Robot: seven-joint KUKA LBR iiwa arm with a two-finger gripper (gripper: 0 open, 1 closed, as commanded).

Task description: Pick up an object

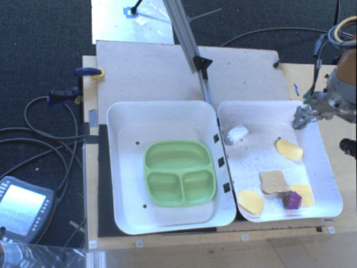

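Resting on a pale wooden bench (167, 71) over dark carpet, two shallow white bins sit side by side, with cables and a handheld screen unit (22, 205) on the floor to the left. The left bin (125, 149) holds a green divided tray (179, 173). The right bin (323, 155) holds the loose pieces: a small white object (237, 133) near its upper left corner, a yellow oval piece (289, 149), a tan toast-like square (273, 181), a purple block (291, 200) lying on a yellow flat square (304, 194), and a second yellow oval (250, 202) at the front edge. The gripper (301, 119) hangs over the right bin's upper right part, near the far wall. Its fingers are small and blurred here, so whether they are parted cannot be told; nothing appears to be between them. The nearest piece, the yellow oval piece, lies just below and left of the gripper, apart from it.
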